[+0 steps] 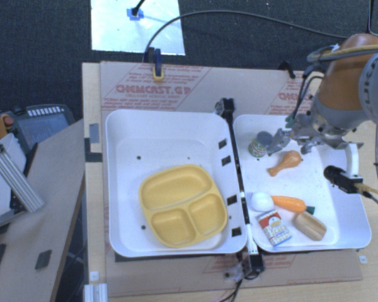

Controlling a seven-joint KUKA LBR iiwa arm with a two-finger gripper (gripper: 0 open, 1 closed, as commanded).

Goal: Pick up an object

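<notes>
Drumstick-shaped tan plastic toy [285, 162], basically a fake chicken leg, is what looks most likely to get picked here, and it's found in the right-hand white bin [359, 222], upper middle part, lying flat on the floor of it. The grey two-finger gripper [296, 140] is seen just above and very slightly right of it in the camera view, close but apart, nothing visibly pinched between the fingers. Whether the jaws are apart or together can't be told, the wrist hardware is too cluttered from this angle. The key bit: the drumstick's long axis runs diagonally, fat end up-right toward the gripper, thin end pointing down-left. So a short drop downward in the view is probably all that's needed, with the fingers set across that diagonal rather than along it. A small greenish round toy [258, 148] sits just to the left and could get bumped. The yellow three-compartment tray [183, 204] is off in the left bin [123, 168], well clear.
</notes>
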